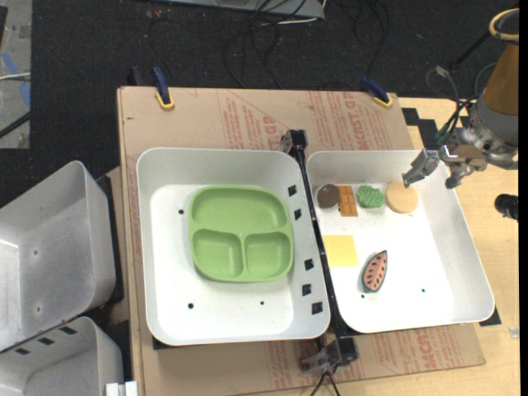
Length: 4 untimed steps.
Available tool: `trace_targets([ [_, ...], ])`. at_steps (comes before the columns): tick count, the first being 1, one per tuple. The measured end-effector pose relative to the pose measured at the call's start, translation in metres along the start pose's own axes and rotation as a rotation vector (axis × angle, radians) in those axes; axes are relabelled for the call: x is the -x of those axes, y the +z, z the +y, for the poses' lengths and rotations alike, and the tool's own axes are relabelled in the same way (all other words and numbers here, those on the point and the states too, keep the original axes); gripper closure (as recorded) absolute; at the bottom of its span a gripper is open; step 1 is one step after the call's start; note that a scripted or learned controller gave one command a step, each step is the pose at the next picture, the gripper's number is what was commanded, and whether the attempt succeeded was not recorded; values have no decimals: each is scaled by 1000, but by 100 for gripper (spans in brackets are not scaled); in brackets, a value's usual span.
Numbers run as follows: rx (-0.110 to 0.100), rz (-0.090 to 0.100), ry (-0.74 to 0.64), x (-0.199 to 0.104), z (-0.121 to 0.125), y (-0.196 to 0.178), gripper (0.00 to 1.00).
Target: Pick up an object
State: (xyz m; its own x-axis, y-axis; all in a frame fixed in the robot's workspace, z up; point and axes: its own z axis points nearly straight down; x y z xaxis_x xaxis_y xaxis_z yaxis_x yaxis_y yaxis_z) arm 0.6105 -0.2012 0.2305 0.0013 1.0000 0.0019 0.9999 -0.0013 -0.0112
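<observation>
Presently the approach step is judged to be in hand, with nothing lifted as yet. The tool [436, 168] is seen at the upper right of the right bin [462, 246], hanging over its far rim, its two fingers spread apart with nothing between them. Just beside the left finger, at about seven o'clock from the tool, a round tan disc [402, 199] lies on the bin floor; it is taken to be the nearest candidate for the pick. To the disc's nine o'clock a row is formed by a green bumpy piece [370, 196], an orange-brown block [347, 201] and a dark brown round piece [328, 195], each close beside the next. Nearer the bin's middle, a yellow square [340, 251] lies flat, and at its four o'clock a watermelon slice toy [374, 271] is set. In the left bin [165, 304] a green divided plate [242, 233] is held. For the next move, the tool would need to be shifted slightly toward seven o'clock, centred over the disc, lowered, and pressed together around it.
</observation>
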Motion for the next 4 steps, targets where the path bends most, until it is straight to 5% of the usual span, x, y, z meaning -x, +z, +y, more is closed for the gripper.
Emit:
trace_targets([
  [1,12,-3,-3,0,3,-7,0],
  [4,7,-1,-1,10,11,141,0],
])
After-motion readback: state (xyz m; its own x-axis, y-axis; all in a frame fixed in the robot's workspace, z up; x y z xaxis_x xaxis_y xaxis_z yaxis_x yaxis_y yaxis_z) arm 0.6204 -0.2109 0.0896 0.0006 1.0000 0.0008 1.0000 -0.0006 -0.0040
